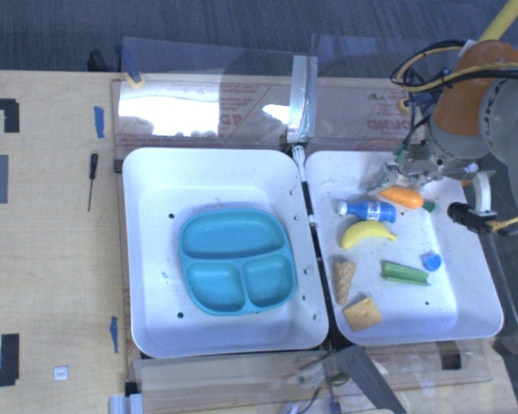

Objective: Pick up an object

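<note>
- The toy carrot (402,197) is lying in the right bin (466,313) near its far edge, just beside the blue bottle (368,210); nothing is lifted yet
- The end effector (406,172) is hovering at the carrot's far side; I cannot tell whether it is open or closed
- The banana (367,234), green piece (403,272), small blue piece (431,262) and bread pieces (354,296) are resting untouched
- The grasp and lift are, by my judgement, both remaining
- The teal divided plate (236,260) is sitting in the left bin (155,179)

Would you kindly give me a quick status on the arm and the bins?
Gripper low at right bin's far edge, by the carrot. Nothing seen held. Blue bottle and banana close alongside.
</note>
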You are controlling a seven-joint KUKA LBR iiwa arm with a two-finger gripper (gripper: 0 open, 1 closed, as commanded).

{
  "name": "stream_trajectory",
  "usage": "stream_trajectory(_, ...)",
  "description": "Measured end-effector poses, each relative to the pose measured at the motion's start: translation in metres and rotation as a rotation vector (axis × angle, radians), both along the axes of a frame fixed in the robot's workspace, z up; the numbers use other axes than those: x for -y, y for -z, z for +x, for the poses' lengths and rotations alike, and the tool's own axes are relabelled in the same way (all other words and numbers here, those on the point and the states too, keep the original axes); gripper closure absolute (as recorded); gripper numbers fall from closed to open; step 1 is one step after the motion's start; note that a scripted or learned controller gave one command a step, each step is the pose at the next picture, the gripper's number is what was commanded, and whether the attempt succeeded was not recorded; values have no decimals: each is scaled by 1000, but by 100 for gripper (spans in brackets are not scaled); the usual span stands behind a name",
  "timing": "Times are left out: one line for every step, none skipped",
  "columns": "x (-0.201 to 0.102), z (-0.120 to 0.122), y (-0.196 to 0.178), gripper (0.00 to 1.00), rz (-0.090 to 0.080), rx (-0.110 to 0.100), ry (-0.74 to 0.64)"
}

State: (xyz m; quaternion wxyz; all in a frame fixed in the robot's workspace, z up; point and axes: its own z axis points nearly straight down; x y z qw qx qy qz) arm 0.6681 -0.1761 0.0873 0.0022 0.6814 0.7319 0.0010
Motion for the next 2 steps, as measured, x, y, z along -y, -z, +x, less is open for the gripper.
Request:
stream_trajectory(-1,2,-12,100,-2,6,-3)
stream_trajectory(-78,-20,-104,100,3,10,21)
